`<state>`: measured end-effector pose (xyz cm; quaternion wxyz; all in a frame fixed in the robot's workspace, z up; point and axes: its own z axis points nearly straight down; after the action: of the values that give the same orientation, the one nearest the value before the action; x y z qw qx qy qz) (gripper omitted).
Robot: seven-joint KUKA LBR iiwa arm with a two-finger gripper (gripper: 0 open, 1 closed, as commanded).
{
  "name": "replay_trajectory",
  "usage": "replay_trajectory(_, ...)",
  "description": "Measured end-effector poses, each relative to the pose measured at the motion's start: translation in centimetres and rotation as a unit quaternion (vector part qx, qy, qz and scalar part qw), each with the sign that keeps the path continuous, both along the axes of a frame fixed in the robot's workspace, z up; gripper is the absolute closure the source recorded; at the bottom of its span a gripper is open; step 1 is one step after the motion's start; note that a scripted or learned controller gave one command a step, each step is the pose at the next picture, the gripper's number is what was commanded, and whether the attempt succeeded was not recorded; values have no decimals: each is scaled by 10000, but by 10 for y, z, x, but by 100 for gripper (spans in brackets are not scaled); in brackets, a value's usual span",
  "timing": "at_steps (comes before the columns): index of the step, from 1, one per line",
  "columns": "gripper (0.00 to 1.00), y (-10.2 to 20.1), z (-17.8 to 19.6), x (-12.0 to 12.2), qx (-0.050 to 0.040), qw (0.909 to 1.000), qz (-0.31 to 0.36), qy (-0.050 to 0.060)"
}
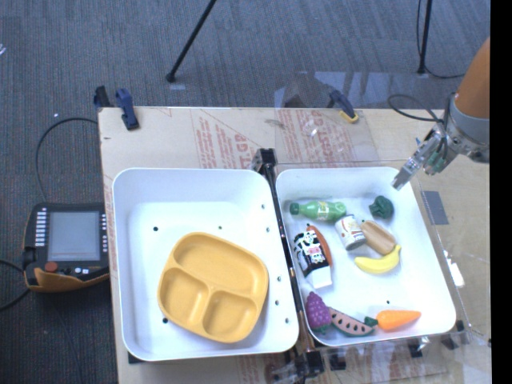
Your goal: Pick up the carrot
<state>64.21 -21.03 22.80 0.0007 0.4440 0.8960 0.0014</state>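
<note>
The carrot (398,319), orange with a green stub, lies in the front right corner of the right bin (428,270), next to a watermelon slice (350,324). My gripper (410,168) hangs over the bin's far right corner, well behind the carrot and high above it. It looks open, with nothing between its fingers.
The right bin also holds a green bottle (318,210), broccoli (382,207), a can (350,232), a bread roll (378,237), a banana (378,262), a milk carton (312,254) and grapes (318,310). A yellow divided plate (212,286) lies in the left bin (136,214).
</note>
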Motion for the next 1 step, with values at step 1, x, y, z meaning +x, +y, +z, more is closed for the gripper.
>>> replay_trajectory(1,100,0,8,1,5,10000,5,-6)
